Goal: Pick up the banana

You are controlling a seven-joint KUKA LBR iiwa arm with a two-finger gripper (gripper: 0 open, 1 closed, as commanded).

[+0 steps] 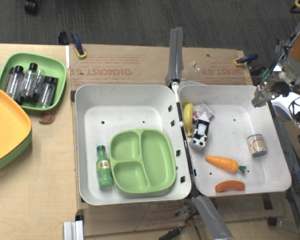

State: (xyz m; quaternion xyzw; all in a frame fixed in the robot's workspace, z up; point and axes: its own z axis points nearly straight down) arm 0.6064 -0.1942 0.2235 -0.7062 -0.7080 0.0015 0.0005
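Banana (188, 118): lying at right bin's (280, 149) left wall; gripper (260, 97) hovering over opposite upper-right rim, well apart; finger state unreadable.

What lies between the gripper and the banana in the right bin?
In the camera view, bare white bin floor and a small wrapped packet beside the banana lie between it and the gripper.

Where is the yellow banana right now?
In the camera view, the yellow banana lies in the right white bin, against its left wall near the back, beside the black-and-white cow toy and a small patterned packet.
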